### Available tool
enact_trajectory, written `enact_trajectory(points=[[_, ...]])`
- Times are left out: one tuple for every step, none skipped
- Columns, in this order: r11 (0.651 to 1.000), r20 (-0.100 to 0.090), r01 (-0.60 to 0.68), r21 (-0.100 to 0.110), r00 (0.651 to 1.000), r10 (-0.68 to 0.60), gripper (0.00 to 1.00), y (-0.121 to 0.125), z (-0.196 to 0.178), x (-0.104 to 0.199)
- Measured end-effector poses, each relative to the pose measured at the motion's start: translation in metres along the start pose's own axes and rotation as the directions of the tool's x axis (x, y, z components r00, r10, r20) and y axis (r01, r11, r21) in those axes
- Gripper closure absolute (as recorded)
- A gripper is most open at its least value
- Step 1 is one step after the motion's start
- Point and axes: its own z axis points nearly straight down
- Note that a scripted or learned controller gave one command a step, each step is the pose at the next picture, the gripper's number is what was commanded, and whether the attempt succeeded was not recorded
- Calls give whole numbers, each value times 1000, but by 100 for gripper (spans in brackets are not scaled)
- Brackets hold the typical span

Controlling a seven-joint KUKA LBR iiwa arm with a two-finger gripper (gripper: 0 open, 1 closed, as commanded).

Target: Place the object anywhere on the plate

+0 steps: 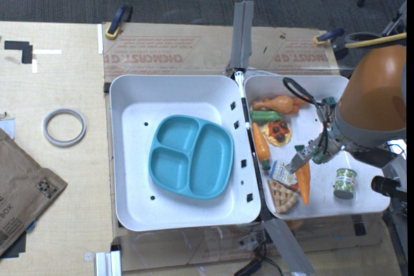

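Camera view is showing the fingers [299, 165] hanging low in the right bin [362, 203], touching a carrot [303, 183]; their opening I cannot tell. The blue plate [191, 156] is lying in the left bin [129, 139].

The blue divided plate [191, 156] is looking like smooth, matt plastic; both white bins [129, 139] are showing glossy plastic; the bench [52, 74] is appearing as pale wood beside brown cardboard [168, 52].

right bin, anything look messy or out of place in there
Nothing spilled or broken. The toy food lies jumbled along the right bin's left side, a carrot leaning against the divider wall. The green can stands apart, upright. The blue plate sits bare.
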Motion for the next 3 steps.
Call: enact_trajectory(points=[[1000, 1, -1, 1, 1000, 1, 100, 65, 0, 18], [984, 1, -178, 3, 984, 178, 100, 81, 1, 73], [984, 1, -177, 2, 984, 177, 0, 81, 1, 73]])
